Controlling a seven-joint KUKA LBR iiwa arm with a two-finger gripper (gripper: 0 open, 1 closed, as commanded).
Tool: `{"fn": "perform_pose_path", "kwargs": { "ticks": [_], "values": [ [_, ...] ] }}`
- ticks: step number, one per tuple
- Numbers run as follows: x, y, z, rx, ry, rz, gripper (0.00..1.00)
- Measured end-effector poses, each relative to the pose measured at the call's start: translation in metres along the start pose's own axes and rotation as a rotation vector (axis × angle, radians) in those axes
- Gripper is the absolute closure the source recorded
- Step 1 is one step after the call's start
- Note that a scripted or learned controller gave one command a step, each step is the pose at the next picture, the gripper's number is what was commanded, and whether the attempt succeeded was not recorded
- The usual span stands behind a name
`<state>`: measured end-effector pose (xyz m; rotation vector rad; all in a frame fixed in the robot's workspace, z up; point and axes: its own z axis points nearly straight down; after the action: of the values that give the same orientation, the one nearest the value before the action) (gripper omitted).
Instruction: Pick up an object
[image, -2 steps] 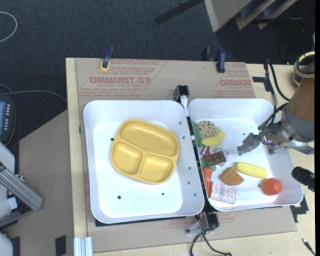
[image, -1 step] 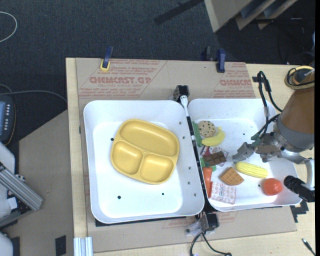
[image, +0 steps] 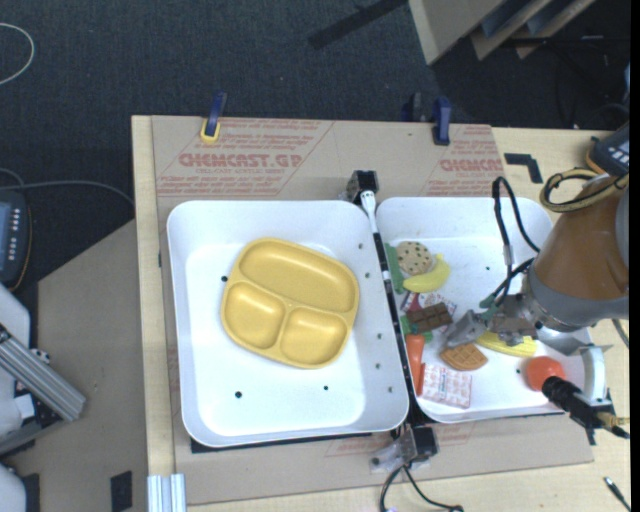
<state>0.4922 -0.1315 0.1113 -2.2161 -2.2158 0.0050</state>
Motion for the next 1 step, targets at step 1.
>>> {"fn": "perform_pose_path", "kwargs": {
  "ticks": [1],
  "values": [
    [-0.0043, 0.0038, 0.0203, -0.021, -0.012, 0.004, 0.00]
  ]
}}
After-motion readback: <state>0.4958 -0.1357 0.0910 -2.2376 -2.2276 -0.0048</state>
